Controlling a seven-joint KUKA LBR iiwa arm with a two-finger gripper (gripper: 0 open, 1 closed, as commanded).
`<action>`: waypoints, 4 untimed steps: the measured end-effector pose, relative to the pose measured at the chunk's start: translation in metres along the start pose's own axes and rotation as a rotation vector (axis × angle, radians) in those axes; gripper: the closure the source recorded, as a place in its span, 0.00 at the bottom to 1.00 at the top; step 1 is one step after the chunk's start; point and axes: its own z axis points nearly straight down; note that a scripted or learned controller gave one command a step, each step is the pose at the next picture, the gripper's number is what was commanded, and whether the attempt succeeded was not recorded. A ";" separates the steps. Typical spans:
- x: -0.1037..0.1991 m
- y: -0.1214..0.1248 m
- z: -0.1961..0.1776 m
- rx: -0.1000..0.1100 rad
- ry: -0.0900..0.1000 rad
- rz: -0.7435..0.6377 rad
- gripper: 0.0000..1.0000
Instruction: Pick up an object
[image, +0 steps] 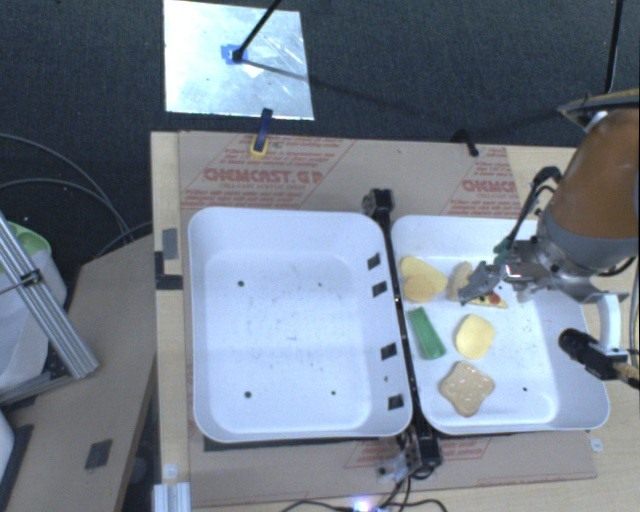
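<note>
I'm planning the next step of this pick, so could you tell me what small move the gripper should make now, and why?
Probably lower a little and close: the gripper hangs over a small orange-and-dark piece in the right bin, with nothing visibly between its fingers.

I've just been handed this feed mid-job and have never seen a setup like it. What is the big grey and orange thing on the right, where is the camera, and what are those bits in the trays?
There is one camera, fixed above the bench and looking down at a slant. The grey and orange shape is a robot arm reaching in from the right. Its pincer is low over the right bin; I cannot tell whether it grips anything. That bin holds small toy-food-like pieces: a yellow piece, a green stick, a second yellow piece and a tan cracker-like piece. A small item sits by the pincer, too unclear to name. The left bin sits beside it.
</note>
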 end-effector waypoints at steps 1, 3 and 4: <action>-0.021 -0.020 0.143 0.000 0.002 0.007 0.00; -0.021 -0.016 0.125 -0.011 -0.001 0.003 0.00; 0.013 -0.008 0.136 -0.010 -0.004 -0.001 0.00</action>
